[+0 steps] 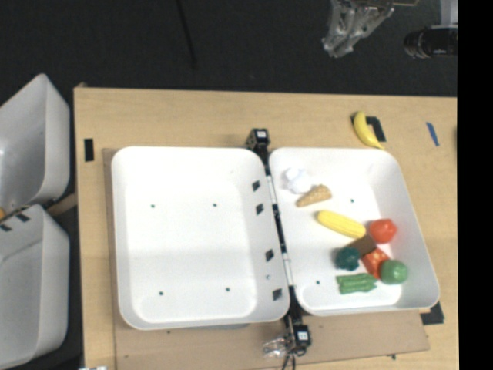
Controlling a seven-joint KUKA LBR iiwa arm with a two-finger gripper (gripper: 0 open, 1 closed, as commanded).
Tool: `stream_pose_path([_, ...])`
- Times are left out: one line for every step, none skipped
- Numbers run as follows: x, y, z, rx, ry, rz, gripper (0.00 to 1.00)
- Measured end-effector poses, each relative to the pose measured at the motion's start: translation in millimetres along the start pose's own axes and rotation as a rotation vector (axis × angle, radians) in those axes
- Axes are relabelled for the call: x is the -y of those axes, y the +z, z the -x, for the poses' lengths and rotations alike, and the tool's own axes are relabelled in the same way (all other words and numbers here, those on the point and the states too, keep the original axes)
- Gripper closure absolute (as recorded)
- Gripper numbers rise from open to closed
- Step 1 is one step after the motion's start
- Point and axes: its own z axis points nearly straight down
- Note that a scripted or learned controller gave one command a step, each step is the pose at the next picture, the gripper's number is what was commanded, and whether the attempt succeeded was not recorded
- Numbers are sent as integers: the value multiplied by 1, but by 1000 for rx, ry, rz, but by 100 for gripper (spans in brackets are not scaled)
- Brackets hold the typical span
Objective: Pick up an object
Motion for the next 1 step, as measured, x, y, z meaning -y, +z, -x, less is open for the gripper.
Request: stream_pose_path([17,164,-35,-3,-8,-29,100])
